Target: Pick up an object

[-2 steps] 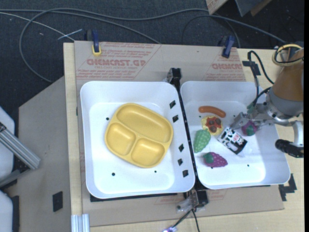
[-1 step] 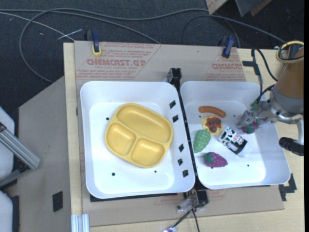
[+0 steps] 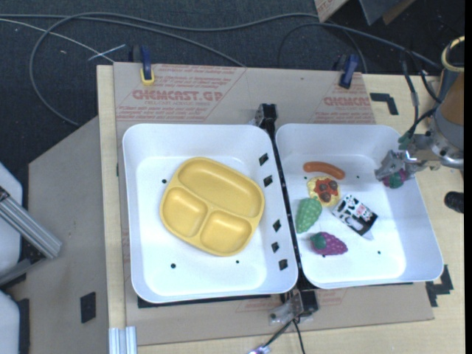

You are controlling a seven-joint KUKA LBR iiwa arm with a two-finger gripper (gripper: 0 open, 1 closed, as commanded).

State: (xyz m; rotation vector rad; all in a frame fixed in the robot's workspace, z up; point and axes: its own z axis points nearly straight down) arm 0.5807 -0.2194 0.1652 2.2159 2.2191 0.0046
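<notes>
The surface is a big brown board with red writing on it. It holds two white bins side by side. The left bin has a yellow plate in it, and the plate has three parts. The right bin has a few small toys in it.

The arm comes in from the right, at the far right side of the right bin. Its tool hangs over the far right corner of that bin. There is something small and dark at its tip, with bits of green and red, but it is too blurry to tell if the tool is grasping it or if it is clenched or released.

The toys lie to the left of the tool, well apart from it. A red sausage lies farthest. Just nearer is a pizza slice. A black and white toy lies to the right of it. A green leaf sits below the pizza. Purple grapes lie nearest.
</notes>
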